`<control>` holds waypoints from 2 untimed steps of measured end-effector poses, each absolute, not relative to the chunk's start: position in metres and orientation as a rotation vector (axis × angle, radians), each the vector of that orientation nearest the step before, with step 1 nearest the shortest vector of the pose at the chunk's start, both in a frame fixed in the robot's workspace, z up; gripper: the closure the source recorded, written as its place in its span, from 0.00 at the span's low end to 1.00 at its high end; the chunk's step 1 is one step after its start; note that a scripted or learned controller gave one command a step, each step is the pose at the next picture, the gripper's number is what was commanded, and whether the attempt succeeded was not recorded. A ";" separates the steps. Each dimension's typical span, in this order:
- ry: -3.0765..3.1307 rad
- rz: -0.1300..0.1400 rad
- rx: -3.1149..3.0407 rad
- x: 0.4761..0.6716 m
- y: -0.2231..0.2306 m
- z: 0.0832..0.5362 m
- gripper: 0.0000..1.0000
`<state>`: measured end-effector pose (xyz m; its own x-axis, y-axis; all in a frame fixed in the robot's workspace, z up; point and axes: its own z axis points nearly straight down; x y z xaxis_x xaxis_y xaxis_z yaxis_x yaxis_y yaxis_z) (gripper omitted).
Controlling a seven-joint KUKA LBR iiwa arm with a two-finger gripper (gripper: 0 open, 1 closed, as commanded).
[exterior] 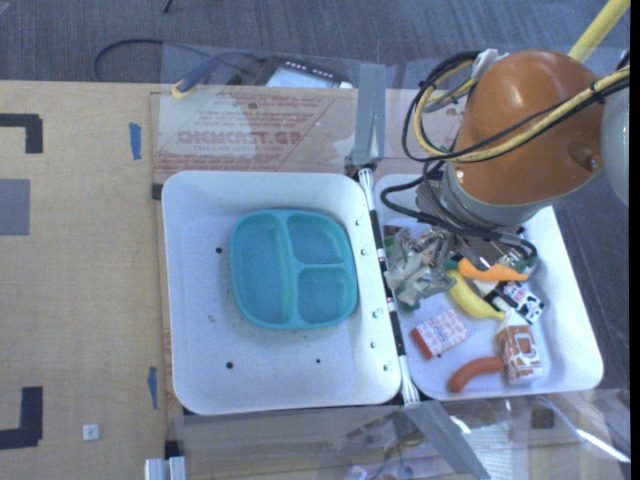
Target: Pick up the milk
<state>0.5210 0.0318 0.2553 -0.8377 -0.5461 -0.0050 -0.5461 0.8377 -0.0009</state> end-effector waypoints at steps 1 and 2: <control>2.937 0.002 -1.104 0.509 0.072 0.239 1.00; 2.647 0.001 -1.677 0.504 0.109 0.336 1.00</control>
